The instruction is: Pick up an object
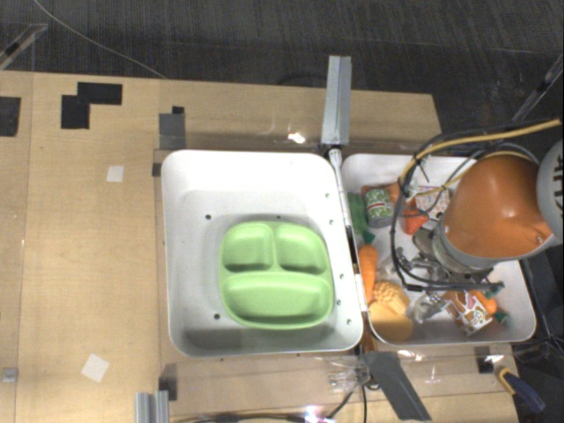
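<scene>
The right bin [526, 322] holds a jumble of small items: a green-labelled can [379, 204], an orange carrot-like piece [367, 267], a yellow-orange lump [389, 306] and a carton with orange print [471, 312]. The arm's orange band [493, 205] and grey wrist hang over the middle of this bin and hide what is under them. My gripper [432, 303] reaches down among the items between the yellow-orange lump and the carton. Nothing can be seen held between its tips.
The left bin [189, 236] holds a green three-compartment tray [275, 274]. A metal divider post [335, 104] stands between the bins at the back. Black and yellow cables [458, 144] loop over the right bin's far side. Wooden bench lies to the left.
</scene>
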{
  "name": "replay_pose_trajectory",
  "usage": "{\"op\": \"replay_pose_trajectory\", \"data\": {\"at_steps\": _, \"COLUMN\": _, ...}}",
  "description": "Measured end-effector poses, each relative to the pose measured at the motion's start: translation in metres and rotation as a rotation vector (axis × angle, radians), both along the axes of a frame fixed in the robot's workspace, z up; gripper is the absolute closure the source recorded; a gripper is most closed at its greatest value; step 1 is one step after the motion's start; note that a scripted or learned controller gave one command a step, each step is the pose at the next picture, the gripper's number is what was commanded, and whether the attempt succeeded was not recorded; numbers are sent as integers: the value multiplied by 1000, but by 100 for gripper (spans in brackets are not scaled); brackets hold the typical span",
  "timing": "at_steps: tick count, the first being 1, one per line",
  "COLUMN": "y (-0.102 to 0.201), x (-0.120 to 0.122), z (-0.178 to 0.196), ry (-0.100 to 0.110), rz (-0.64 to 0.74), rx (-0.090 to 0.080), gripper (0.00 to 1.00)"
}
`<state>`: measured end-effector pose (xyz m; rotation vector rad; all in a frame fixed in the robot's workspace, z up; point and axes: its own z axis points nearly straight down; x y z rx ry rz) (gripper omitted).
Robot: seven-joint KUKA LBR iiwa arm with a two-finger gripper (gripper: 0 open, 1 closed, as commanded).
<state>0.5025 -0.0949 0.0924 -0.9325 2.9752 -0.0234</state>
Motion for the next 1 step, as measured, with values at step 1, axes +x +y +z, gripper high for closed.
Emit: {"op": "replay_pose_trajectory", "data": {"at_steps": 1, "y": -48, "x": 71, "z": -2, "ry": 11, "rz": 115, "rx": 3, "gripper": 0}}
